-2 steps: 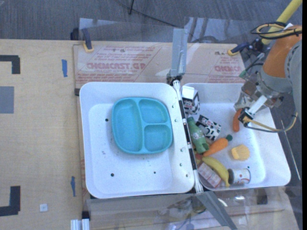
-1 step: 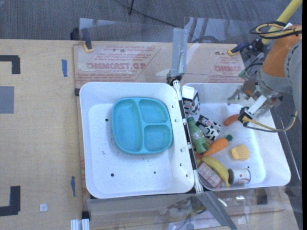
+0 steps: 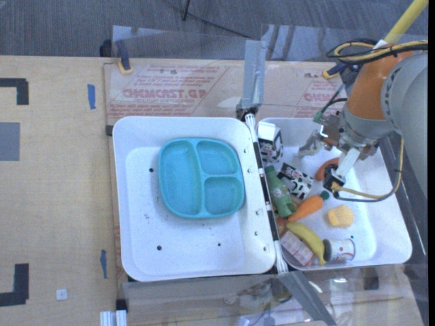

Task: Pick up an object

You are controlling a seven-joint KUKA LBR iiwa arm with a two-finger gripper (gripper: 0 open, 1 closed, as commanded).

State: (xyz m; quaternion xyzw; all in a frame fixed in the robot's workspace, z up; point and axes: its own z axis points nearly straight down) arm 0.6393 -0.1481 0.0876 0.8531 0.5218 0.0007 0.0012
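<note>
Carrot (image 3: pixel 306 208): we are taking this as the likeliest pick, which is our judgement only. It is lying flat on the floor of the right bin (image 3: pixel 391 240), in the half nearer the divider between the bins.
Carrot's long axis: it is running from 8 o'clock to 2 o'clock, with the pointed end at 8 and the green stub at 2.
Carrot's neighbours: a banana (image 3: pixel 306 240) is lying just beside it at 6 o'clock. A yellow block (image 3: pixel 340 216) is sitting near it at 3 o'clock, apart from it. A black-and-white patterned piece (image 3: pixel 297 180) is lying at 11 o'clock, and we cannot tell whether they are touching.
Gripper (image 3: pixel 325 147): it is hanging over the far part of the right bin, so the carrot is lying between 6 and 7 o'clock from it, near but not under it.
In between: a small orange-red piece (image 3: pixel 326 170) is showing partly, just beside the gripper at 6 o'clock.
Gripper state: we are unable to tell whether it is spread or pressed together, and we are seeing nothing held in it.
What the move is turning on: we are judging that the gripper is needing to travel toward 6 to 7 o'clock and close across the 8-to-2 axis.
Arm: the single arm is reaching in from 3 o'clock.
Left bin (image 3: pixel 136 182): it is holding a teal divided plate (image 3: pixel 202 177), well apart from the gripper.
</note>
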